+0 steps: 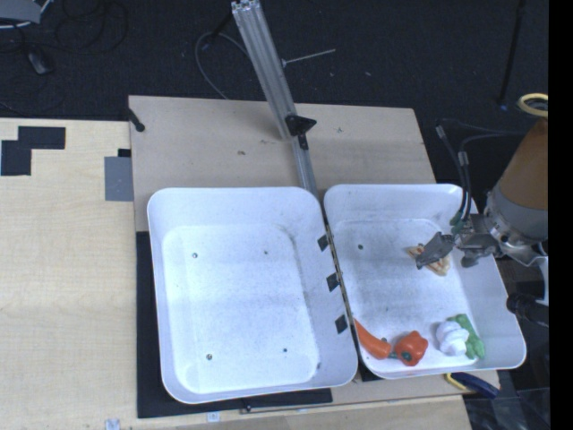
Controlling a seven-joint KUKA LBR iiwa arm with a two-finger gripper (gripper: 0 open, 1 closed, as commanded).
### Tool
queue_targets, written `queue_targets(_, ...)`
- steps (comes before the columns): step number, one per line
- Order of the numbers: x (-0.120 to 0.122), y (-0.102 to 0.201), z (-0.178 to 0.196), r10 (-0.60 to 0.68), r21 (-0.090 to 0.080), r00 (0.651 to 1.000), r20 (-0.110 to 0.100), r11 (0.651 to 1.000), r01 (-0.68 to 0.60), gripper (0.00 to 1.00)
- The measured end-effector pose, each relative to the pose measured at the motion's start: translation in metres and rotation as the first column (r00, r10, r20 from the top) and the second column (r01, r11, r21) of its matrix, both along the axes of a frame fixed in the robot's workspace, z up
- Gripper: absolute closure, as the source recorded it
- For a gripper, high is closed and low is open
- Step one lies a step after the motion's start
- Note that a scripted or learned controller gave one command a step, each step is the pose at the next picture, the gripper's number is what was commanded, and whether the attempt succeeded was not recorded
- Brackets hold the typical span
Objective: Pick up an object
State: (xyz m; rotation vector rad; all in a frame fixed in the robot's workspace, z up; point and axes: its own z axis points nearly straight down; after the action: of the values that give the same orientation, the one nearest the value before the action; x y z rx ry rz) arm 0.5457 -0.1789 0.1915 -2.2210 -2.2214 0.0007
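Nearest to me, along the front wall of the right bin (394,206), three small things are lying in a row: an orange carrot-like piece (371,339) is leaning against the divider side; a red pepper-like toy (413,347) is sitting just beside it, the two touching or nearly so; a white and green item (458,336) is resting in the front right corner, close to the pepper but apart from it; farther back in the same bin, toward its right wall, the gripper (436,253) is hanging low over a small tan object (435,262), its dark fingers pointing left and seeming to be pinching that piece, though the piece is tiny and I cannot tell for certain that it is off the bin floor; the grey arm with its orange band (528,168) is reaching in from the right edge behind it; the left bin (235,206) is sitting alongside, sharing the black-clipped middle edge; beyond both bins, a slanted aluminium rail (269,70) is rising over the tan bench (358,141) toward the dark floor at the back.
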Motion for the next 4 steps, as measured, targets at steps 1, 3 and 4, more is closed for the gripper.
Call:
queue_targets(1,0.094,-0.006,0.149,0.0,-0.001,1.0,0.005,1.0,0.0,0.0)
queue_targets(3,0.101,-0.028,-0.024,0.002,0.0,1.0,0.0,1.0,-0.002,0.0)
queue_targets(4,0.101,-0.028,-0.024,0.002,0.0,1.0,0.0,1.0,-0.002,0.0)
